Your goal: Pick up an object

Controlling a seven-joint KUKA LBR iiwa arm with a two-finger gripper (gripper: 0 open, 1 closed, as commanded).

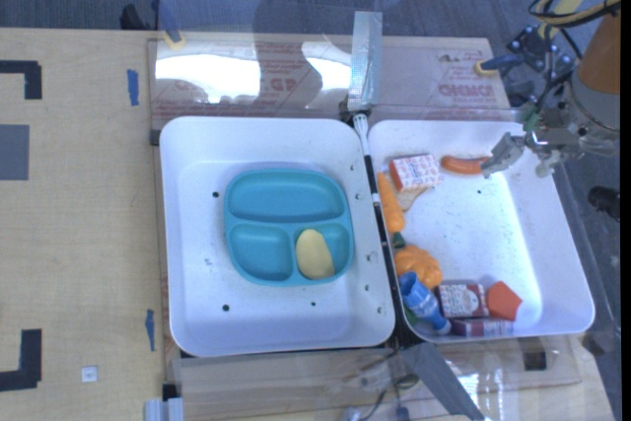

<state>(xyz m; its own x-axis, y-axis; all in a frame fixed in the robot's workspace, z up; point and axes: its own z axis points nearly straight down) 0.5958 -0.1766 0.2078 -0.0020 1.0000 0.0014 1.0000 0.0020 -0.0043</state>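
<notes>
My gripper [525,159] hangs over the far right corner of the right bin [532,242], its two fingers spread apart and open with nothing between them. One fingertip [503,156] is right beside the end of an orange sausage [460,166]. A red and white box [415,172] lies just left of the sausage. Along the bin's left side are an orange strip [390,208] and an orange lump [417,262]. At the near edge lie a blue bottle [420,299], a red and white can [461,299] and a red block [504,300].
The left bin [187,242] holds a blue divided plate [286,202] with a yellow lump [315,253] in its near right compartment. A clear plastic wall [365,59] stands behind both bins. Cables and the arm's wrist [582,64] crowd the far right.
</notes>
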